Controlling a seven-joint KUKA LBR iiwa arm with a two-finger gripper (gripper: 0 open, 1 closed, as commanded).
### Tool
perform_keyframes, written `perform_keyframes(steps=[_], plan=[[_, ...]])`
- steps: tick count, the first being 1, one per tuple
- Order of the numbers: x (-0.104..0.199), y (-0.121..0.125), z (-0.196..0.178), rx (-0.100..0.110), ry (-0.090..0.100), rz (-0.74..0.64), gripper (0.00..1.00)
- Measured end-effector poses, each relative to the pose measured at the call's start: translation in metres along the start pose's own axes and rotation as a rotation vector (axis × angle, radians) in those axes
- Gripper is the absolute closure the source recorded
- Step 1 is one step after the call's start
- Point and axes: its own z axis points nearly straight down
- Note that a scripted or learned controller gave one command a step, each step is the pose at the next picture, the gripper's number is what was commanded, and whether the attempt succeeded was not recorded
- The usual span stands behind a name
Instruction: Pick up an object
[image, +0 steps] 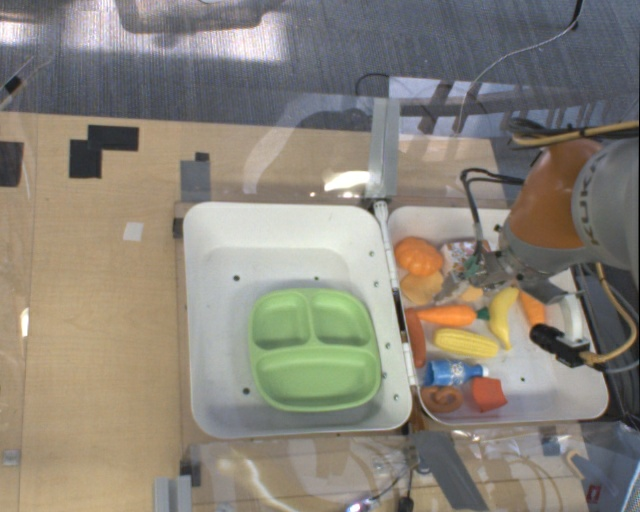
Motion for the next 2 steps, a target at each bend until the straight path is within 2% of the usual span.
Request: perform_keyframes(steps=[1,2], plan=[[0.0,0.003,-0.012,-0.007,0.0,-0.001,1.0],[0.072,0.054,-0.097,0.004,0.002,0.081,1.0]])
